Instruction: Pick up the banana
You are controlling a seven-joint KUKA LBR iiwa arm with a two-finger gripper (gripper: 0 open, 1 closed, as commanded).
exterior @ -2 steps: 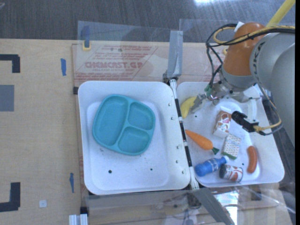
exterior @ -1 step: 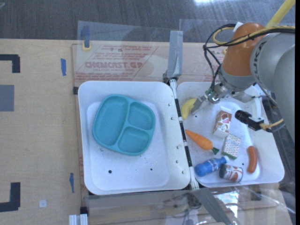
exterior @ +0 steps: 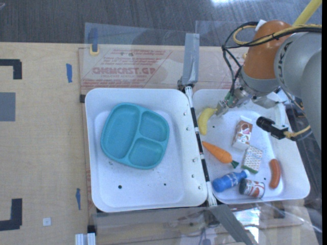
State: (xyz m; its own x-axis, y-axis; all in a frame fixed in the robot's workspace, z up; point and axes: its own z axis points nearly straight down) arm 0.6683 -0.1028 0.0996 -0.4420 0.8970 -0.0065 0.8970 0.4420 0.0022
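A yellow banana lies in the right bin, against its left wall near the far end. My gripper hangs low just right of the banana's upper tip, under the orange band of the arm. Whether it touches the fruit I cannot tell.
The right bin also holds a carrot, a small carton, a green-white packet, a sausage, a blue bottle and a can. A teal divided plate sits in the left bin.
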